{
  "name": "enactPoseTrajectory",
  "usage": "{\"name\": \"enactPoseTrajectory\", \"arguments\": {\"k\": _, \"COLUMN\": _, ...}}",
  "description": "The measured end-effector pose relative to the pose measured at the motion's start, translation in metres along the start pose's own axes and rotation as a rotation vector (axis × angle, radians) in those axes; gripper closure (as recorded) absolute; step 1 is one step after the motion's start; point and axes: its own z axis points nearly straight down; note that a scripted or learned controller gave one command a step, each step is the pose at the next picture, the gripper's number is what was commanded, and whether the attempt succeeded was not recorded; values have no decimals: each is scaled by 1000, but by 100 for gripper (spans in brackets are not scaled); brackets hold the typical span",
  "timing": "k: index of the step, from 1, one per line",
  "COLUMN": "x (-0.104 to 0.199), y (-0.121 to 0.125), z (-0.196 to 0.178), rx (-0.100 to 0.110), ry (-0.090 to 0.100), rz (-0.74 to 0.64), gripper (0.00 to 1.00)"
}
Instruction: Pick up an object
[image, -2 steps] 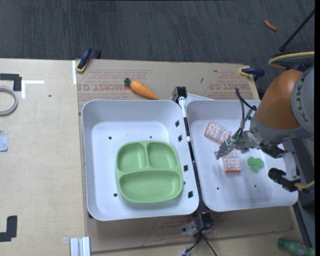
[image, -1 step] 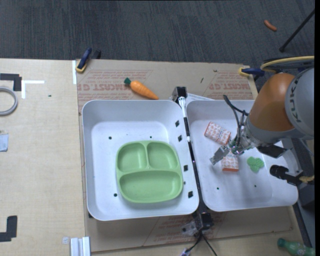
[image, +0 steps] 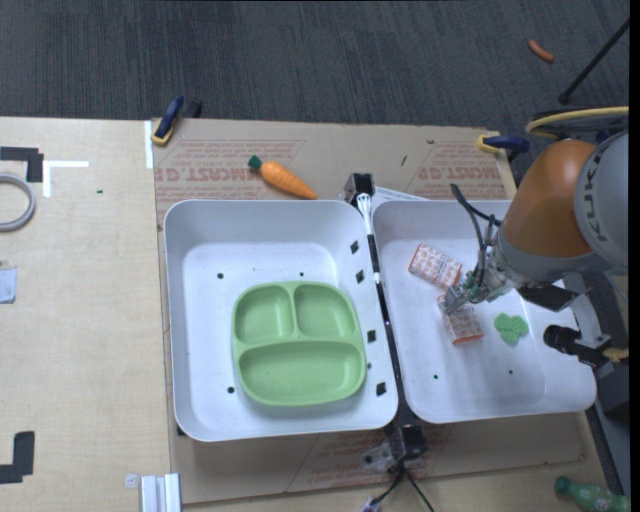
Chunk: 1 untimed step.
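The two-finger gripper (image: 463, 298) hangs over the small red-and-white packet (image: 464, 327) mid-right white bin (image: 500, 400); jaw state cannot be determined.

One camera looks down at a slant, seemingly fairly near, over both bins (image: 180, 330).

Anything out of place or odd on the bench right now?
Yes. A toy carrot lies on the cardboard behind the left bin, outside both bins. A small orange object sits on the dark floor at top right. Inside the bins nothing looks spilled or damaged.
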Motion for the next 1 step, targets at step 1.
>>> {"name": "enactPoseTrajectory", "arguments": {"k": 1, "x": 75, "y": -23, "z": -86, "rx": 12, "ry": 11, "rz": 144, "gripper": 100}}
